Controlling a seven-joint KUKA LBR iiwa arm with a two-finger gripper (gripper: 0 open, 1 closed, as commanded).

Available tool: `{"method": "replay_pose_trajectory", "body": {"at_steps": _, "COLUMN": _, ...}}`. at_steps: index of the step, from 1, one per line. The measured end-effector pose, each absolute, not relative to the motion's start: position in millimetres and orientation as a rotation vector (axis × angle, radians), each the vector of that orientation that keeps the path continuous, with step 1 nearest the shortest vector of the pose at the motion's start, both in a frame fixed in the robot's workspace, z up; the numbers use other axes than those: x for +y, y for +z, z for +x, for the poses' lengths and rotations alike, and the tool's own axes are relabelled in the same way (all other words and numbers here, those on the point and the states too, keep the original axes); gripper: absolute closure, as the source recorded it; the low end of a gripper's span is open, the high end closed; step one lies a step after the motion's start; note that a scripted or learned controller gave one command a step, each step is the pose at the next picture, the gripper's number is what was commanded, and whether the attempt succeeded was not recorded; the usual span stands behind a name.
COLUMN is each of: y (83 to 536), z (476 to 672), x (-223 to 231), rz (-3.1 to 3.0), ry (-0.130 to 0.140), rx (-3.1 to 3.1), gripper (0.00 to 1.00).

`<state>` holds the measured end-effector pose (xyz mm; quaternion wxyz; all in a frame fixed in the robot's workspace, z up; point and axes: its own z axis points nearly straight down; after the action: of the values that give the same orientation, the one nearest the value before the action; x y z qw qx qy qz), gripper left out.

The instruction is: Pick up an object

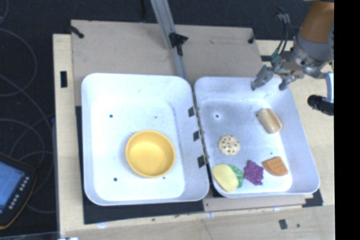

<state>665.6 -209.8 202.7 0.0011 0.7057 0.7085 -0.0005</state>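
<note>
Looking down at the counter (pixel 64 121), you have two shallow white plastic bins side by side, both smooth with rounded corners. The left bin (pixel 101 93) carries a round yellow bowl (pixel 149 153), glossy and hollow, toward its 6 o'clock side. The right bin (pixel 225 95) carries the small pieces: a tan, cylinder-shaped roll (pixel 269 120) at 3 o'clock, a round pale cookie with dark specks (pixel 229 145) near the middle, a yellow rounded lump with a green edge (pixel 226 176) at 7 o'clock, a knobbly purple bunch (pixel 253 172) just beside it, and an orange-brown wedge (pixel 275 166) at 5 o'clock.

You can see the jaws (pixel 273 80) at the right bin's 1 o'clock corner, above the rim; the two dark fingers (pixel 260 79) stand spread apart with nothing between them. The tan roll lies nearest, toward 6 o'clock from them, apart from the fingers. The grey wrist with its orange band runs off toward 2 o'clock.

A slanted metal pole (pixel 160 3) crosses from 12 o'clock down to the seam between the bins. A screened device (pixel 12 185) sits off the counter at 8 o'clock, among dark cables.
</note>
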Motion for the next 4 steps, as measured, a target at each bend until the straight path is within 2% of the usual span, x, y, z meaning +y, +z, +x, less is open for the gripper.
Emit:
{"method": "replay_pose_trajectory", "body": {"at_steps": 1, "y": 203, "z": 665.4, "x": -210, "rz": 2.214, "ry": -0.003, "rx": 2.225, "gripper": 0.0}}
{"method": "replay_pose_trajectory", "body": {"at_steps": 2, "y": 146, "z": 674.2, "x": -211, "rz": 2.217, "ry": -0.006, "rx": 2.229, "gripper": 0.0}}
{"method": "replay_pose_trajectory", "body": {"at_steps": 3, "y": 98, "z": 673.6, "x": -212, "rz": 2.213, "ry": -0.005, "rx": 2.23, "gripper": 0.0}}
{"method": "replay_pose_trajectory", "body": {"at_steps": 4, "y": 113, "z": 675.1, "x": -213, "rz": 2.203, "ry": -0.004, "rx": 2.23, "gripper": 1.0}}
